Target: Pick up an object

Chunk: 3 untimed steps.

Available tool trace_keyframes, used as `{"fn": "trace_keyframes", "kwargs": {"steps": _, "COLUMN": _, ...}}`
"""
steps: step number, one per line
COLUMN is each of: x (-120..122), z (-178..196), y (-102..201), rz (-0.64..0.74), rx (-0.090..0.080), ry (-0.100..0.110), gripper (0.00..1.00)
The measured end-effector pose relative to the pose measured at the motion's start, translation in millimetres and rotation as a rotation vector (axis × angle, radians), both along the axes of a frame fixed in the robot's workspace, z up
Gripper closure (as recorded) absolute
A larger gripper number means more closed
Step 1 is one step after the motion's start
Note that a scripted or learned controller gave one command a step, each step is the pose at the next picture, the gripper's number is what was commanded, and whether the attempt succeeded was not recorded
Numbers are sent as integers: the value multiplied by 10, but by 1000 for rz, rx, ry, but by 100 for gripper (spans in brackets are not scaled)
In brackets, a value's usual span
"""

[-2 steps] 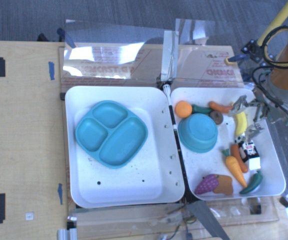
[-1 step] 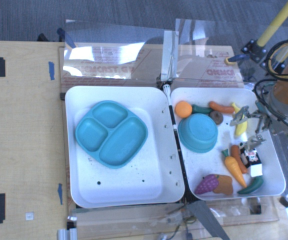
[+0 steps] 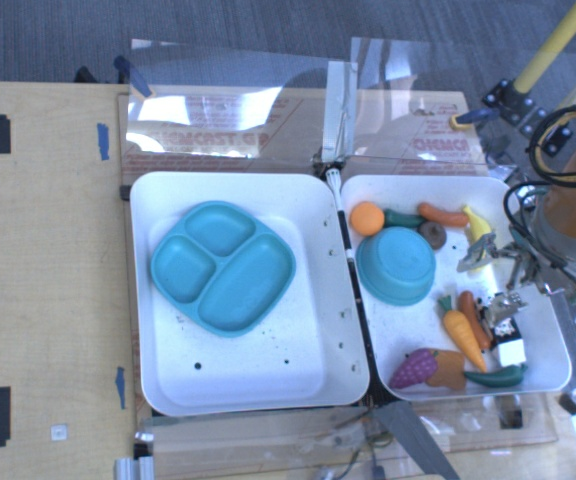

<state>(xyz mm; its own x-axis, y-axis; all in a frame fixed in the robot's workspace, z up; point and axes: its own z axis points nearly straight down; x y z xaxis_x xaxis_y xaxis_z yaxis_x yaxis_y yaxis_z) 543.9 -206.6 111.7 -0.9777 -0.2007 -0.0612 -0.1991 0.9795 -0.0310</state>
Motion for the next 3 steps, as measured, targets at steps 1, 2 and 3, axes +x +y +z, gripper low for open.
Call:
{"fn": "trace_keyframes", "kwargs": {"steps": 1, "x": -13, "z": 2, "y": -117, "rz": -15, "rx": 5, "ry": -4, "gripper": 0}}
{"fn": "trace_keyframes", "kwargs": {"steps": 2, "x": 633, "z": -184, "y": 475, "rz": -18, "rx": 18, "ry": 42, "gripper": 0}}
{"fn": "trace_keyframes", "kwargs": {"steps": 3, "x": -305, "z": -213, "y": 604, "rz": -168, "rx": 13, "ry": 45, "gripper": 0}}
